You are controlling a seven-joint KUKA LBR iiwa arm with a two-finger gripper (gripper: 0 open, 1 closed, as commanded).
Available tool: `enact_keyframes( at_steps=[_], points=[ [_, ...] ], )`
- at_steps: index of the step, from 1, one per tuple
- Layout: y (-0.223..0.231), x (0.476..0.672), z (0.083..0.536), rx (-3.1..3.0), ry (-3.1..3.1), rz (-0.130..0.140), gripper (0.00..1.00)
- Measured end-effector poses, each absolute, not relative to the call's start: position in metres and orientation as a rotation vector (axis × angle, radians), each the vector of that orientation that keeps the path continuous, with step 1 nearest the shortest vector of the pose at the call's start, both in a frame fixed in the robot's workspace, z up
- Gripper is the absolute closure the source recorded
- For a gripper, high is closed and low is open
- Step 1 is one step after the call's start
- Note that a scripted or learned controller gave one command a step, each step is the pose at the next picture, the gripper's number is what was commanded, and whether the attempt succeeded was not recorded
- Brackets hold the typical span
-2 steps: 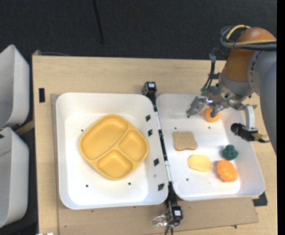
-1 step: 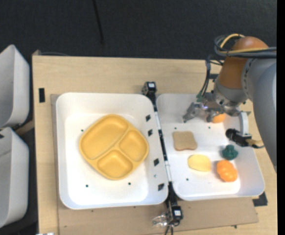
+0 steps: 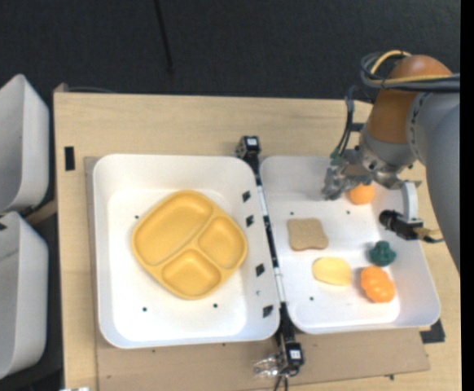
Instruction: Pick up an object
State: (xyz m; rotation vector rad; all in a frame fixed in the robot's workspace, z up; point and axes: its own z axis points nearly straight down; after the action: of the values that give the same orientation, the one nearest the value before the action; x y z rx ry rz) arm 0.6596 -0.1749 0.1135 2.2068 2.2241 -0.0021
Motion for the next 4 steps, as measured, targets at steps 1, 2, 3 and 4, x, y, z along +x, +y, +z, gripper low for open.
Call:
enact_keyframes(
  at_steps=[1,2,3,4],
  points=[
    [-0.178,0.654,0.161,2.217,2.219,0.005,1.0],
    [-0.171,0.662,0.214,2.213,2.221,0.007,1.0],
    [-0.174,0.666,0.28,2.21,2.221,0.008,1.0],
    [-0.132,0.656,0.279,2.216,2.224,0.0,1.0]
  ],
)
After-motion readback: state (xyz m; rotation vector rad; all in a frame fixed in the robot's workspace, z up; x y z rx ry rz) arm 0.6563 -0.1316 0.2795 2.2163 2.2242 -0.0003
